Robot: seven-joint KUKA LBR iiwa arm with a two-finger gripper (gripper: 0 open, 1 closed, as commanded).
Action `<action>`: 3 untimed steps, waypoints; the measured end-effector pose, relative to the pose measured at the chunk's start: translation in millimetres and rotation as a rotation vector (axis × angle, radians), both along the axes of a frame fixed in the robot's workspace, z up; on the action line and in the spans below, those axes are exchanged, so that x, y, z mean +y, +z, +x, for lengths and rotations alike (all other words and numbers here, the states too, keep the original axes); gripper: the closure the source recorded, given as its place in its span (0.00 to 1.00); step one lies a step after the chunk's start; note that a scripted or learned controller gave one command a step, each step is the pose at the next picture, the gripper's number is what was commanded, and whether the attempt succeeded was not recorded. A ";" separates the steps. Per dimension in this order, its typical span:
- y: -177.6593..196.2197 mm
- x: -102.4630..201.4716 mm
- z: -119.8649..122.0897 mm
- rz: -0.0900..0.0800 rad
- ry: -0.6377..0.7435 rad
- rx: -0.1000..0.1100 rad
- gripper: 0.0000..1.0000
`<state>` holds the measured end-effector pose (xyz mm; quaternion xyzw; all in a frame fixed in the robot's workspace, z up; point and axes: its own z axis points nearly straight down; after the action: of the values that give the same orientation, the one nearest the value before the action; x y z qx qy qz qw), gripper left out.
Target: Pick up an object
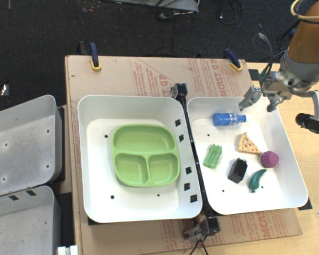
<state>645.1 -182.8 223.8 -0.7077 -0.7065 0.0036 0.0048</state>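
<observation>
A robotics laboratory test bench: a grey industrial arm with an orange band (307, 41) reaches over two shallow white plastic bins (95, 195) set side by side on a brown cardboard sheet (149, 70), which is pinned at its far edge by yellow-and-blue spring clamps (95, 59). Loose black cables (223, 9) trail across the dark carpeted floor (37, 31) behind the bench, and spare white perforated trays (21, 137) lie stacked to one side.
</observation>
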 end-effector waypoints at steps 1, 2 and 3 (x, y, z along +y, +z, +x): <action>7.6 0.4 2.7 -0.002 0.002 -0.012 0.00; -42.3 9.6 -1.7 -0.001 0.004 -0.008 0.00; -100.1 8.1 -12.3 -0.001 0.001 -0.006 0.00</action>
<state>632.8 -174.7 123.7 -0.7075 -0.7067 0.0018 0.0024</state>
